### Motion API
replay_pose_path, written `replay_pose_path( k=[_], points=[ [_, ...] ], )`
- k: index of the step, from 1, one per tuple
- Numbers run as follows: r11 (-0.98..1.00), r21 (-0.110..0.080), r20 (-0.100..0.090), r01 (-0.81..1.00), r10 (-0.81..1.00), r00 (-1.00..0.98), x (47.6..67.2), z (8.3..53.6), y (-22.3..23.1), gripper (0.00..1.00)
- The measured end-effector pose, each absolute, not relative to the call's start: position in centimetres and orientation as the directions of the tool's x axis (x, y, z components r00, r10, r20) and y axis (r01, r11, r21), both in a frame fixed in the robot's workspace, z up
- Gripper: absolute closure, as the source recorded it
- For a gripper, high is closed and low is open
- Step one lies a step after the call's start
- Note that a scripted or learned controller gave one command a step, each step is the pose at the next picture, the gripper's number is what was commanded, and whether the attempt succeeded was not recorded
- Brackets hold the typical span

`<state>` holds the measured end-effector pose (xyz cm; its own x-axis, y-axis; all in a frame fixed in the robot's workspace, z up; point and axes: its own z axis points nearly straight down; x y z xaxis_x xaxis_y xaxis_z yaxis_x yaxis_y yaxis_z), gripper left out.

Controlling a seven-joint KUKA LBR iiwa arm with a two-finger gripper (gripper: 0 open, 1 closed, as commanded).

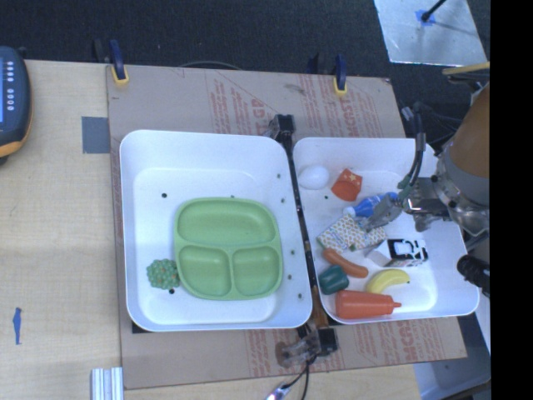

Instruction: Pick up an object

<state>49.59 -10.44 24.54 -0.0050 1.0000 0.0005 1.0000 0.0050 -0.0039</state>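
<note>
Pincer point(390, 211) hangs over the right bin point(450, 305) by a blue thing point(372, 203); honestly can't tell if it's gripping anything.

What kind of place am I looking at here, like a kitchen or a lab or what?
Most likely a robotics lab bench set up for grasping trials, not a kitchen. Two white bins sit on clamped cardboard, the right one filled with toy food like a plastic banana, and a robot arm reaches in.
</note>
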Motion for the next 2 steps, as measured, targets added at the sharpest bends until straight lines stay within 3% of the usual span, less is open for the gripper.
replay_pose_path(
  k=[1, 2],
  points=[
    [0.008, -0.007, -0.002, 1.0, 1.0, -0.008, 57.6, 9.4, -10.9, 0.0],
    [0.01, -0.015, 0.0, 1.0, 1.0, -0.01, 64.2, 9.1, -9.5, 0.0]
  ],
)
